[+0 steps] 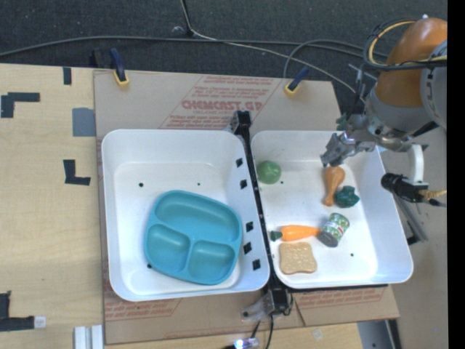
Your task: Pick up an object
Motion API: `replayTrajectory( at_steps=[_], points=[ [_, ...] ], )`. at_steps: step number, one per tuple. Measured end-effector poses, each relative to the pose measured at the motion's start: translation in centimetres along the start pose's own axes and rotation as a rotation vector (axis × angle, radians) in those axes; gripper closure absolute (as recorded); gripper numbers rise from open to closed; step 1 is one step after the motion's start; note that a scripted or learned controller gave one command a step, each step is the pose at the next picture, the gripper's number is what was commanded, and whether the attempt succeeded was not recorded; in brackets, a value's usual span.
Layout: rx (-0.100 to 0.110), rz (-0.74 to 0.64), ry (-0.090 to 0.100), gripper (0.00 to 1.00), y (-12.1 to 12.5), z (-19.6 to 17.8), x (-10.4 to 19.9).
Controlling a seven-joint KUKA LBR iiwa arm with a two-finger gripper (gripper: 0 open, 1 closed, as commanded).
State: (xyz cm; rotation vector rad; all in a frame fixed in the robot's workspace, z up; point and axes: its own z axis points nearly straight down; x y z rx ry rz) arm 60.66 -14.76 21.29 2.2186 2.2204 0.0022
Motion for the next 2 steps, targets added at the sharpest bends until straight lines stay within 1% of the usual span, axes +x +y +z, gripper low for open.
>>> replayTrajectory(
  at_steps=[1,2],
  points=[
    [-0.001,-0.001,0.000,1.00,-0.8,-5.1,0.4],
    [0.005,-0.003,0.001,1.00,-1.5,-3.6,5.3]
  ],
)
